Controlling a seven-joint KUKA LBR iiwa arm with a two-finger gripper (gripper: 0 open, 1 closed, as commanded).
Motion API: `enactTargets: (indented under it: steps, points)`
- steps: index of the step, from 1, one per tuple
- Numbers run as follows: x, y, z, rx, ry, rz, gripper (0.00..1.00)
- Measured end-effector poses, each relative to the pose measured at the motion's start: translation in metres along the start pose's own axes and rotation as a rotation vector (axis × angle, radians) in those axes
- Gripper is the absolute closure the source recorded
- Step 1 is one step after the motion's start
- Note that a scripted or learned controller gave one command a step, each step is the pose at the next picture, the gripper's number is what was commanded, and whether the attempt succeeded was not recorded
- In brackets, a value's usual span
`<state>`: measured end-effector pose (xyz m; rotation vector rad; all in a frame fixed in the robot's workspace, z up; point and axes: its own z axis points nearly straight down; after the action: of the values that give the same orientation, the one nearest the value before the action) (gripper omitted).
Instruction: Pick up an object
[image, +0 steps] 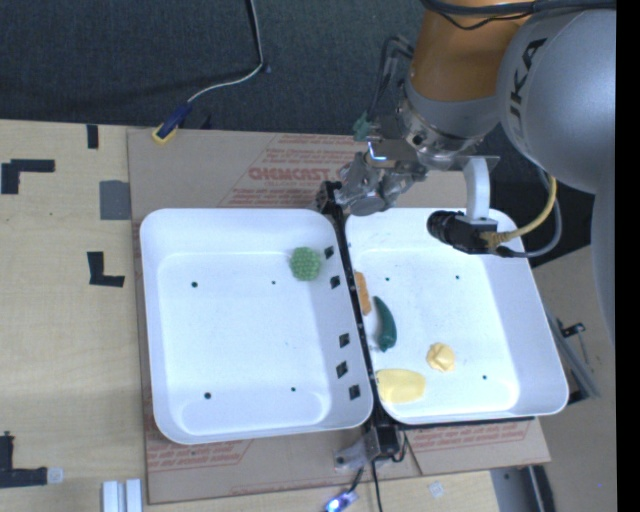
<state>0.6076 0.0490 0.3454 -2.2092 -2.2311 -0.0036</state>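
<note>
The gripper (362, 192) is seen at the far end of the divider between the two bins, raised above the rims, and nothing is seen held in it; whether the jaws are wide or narrow cannot be told from this slanted view. No object has yet been picked up. Nearest to the jaws, just below and to their left in the picture, a green broccoli piece (306, 263) lies in the left bin (180, 330), close against the divider. Further below the jaws, in the right bin (510, 330), a dark green pepper (384, 324) is laid with its long axis roughly along the divider, beside an orange piece (362, 291). Well beyond, a small yellow chunk (440, 356) and a pale yellow piece (400, 384) rest near the front wall. A short descent toward the broccoli piece is judged the likeliest move.
</note>
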Motion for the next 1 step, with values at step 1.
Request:
enactTargets:
  steps: [1]
  points:
    - [0.0611, -0.0529, -0.0585, -0.002, 0.001, 0.0, 1.0]
